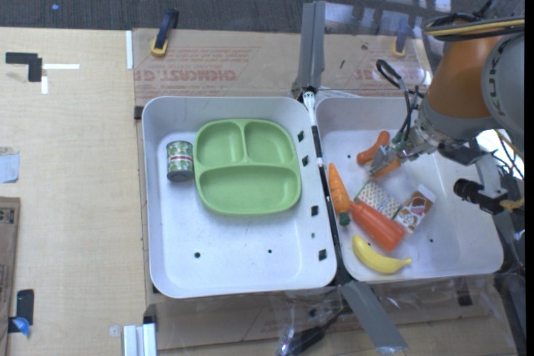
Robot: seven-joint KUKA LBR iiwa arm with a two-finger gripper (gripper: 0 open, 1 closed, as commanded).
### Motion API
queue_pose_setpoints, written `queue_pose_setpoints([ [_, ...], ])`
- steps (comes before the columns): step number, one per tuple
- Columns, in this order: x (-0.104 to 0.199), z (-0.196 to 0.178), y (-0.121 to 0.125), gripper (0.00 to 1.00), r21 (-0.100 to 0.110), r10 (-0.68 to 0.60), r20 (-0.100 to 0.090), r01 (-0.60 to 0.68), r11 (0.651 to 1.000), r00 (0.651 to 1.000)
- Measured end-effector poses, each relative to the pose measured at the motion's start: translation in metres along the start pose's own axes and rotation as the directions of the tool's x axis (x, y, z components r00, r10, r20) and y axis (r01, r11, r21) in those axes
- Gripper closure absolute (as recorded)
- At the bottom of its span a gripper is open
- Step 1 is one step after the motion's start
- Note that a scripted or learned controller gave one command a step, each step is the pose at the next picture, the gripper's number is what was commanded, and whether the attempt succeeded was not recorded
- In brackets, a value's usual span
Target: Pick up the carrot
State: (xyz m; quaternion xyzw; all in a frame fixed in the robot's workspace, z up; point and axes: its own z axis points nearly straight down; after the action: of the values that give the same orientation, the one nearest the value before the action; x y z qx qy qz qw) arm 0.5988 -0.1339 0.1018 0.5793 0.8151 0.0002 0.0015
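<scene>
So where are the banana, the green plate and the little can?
banana (380, 257): camera view, middle of its curved yellow body.
green plate (248, 194): camera view, floor of its large lower compartment.
can (179, 160): camera view, its labelled side.

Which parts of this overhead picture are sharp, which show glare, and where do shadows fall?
In the camera view, the green plate and the can look sharp with soft, faint shadows; the right bin is bright, with glare on the arm's shiny parts near the gripper; the carrot and banana are clear; the gripper's small parts are too fine to resolve.
</scene>
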Motion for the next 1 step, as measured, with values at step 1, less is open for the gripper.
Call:
queue_pose_setpoints([
  [1, 0.0251, 0.0093, -0.0169, 1.00, 0.001, 0.007, -0.001, -0.007, 1.000, 1.000],
])
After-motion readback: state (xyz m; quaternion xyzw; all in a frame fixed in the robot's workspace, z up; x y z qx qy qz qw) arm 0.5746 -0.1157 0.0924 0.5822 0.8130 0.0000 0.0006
